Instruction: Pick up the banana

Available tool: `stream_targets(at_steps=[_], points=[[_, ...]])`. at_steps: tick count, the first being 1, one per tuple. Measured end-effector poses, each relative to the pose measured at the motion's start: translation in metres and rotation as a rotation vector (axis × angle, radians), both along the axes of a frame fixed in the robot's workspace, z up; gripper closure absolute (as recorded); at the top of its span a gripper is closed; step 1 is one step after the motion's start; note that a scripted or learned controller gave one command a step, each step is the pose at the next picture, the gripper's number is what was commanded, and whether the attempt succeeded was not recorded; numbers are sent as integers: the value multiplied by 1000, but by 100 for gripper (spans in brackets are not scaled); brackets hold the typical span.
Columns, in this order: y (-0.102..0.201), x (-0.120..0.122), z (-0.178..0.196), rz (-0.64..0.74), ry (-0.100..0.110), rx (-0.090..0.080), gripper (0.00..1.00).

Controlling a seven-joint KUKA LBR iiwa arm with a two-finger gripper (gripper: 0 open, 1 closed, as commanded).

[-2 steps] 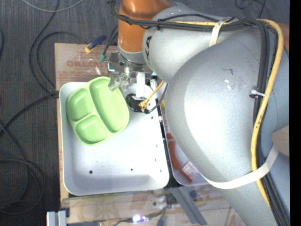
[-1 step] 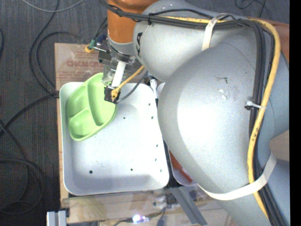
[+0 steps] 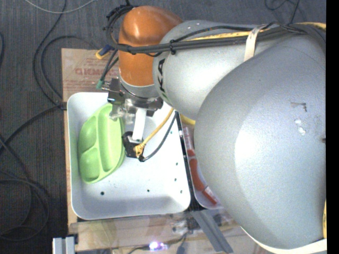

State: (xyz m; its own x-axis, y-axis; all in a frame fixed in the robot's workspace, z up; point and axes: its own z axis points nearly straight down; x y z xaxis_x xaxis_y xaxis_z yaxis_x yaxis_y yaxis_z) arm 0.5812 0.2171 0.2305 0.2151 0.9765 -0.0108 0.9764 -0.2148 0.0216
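Green tray (image 3: 100, 144) seen lying in left bin (image 3: 140, 192). Gripper (image 3: 126, 111) poised over tray's upper right edge; state of jaws cannot be told. Banana not clearly made out: yellow sliver (image 3: 188, 121) under arm, perhaps it. Approach step judged in hand; rightward repositioning needed.

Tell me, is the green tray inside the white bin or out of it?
Inside. The green tray lies within the rim of the white bin, along the wall at the view's left, with its hollow compartments facing up.
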Motion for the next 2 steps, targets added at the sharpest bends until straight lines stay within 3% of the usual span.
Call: stream_targets(at_steps=[1,2], points=[[-5,-21,154,241,31,5,100],[6,-45,69,490,34,6,100]])
